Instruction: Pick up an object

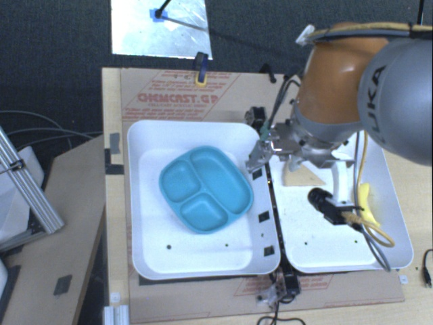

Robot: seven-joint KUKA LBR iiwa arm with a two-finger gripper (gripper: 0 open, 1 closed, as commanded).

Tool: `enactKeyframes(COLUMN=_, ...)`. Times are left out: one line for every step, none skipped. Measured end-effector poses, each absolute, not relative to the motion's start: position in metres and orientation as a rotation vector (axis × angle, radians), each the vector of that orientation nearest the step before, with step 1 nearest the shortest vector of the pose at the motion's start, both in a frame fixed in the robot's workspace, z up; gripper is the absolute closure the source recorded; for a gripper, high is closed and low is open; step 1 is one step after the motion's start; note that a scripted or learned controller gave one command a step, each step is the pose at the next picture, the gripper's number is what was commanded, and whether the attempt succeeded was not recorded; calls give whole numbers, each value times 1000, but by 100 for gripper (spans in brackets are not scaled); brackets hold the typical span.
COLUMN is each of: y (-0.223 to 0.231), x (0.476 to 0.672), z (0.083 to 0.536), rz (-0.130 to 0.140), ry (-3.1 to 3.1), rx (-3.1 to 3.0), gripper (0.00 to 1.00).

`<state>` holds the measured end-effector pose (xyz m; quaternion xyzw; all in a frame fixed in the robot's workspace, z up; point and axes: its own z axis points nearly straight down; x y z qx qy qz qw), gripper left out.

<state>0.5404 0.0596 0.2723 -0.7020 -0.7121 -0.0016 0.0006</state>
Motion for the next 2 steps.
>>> enactKeyframes(y=69, x=543, z=410, rz=-24, ry=-2237, rx=-2221, gripper=0)
enactKeyframes(y=127, x=537, z=335, rz=4, ry=-2229, rx=-2209, gripper=0)
